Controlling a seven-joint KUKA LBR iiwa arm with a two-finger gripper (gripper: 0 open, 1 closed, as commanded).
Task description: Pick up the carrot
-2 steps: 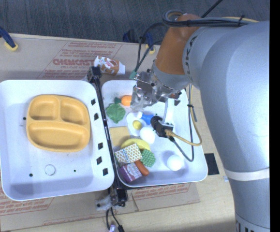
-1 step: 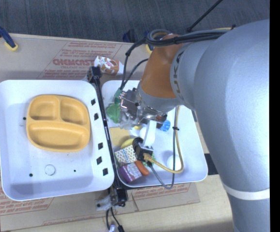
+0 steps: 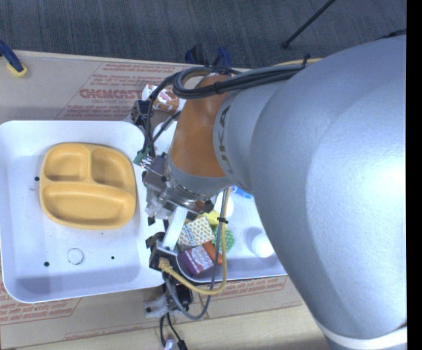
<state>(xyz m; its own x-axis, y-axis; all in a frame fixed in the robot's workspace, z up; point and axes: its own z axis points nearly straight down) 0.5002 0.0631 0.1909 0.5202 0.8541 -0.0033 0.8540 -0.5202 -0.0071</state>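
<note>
A small orange piece (image 3: 209, 252) that looks like the carrot lies in the right bin (image 3: 269, 268), mostly hidden among other items. My gripper (image 3: 165, 208) hangs low over the left edge of that bin, close to the wall shared with the left bin. It sits just left of the carrot and above it. The big grey arm and its orange band cover most of the right bin.
A yellow divided plate (image 3: 88, 184) lies in the left bin (image 3: 21, 268). Beside the carrot are a patterned item (image 3: 196, 232), a purple thing (image 3: 196, 261), something green (image 3: 229, 239) and a white object (image 3: 259, 243). A blue clamp (image 3: 10, 57) grips the bench's far left edge.
</note>
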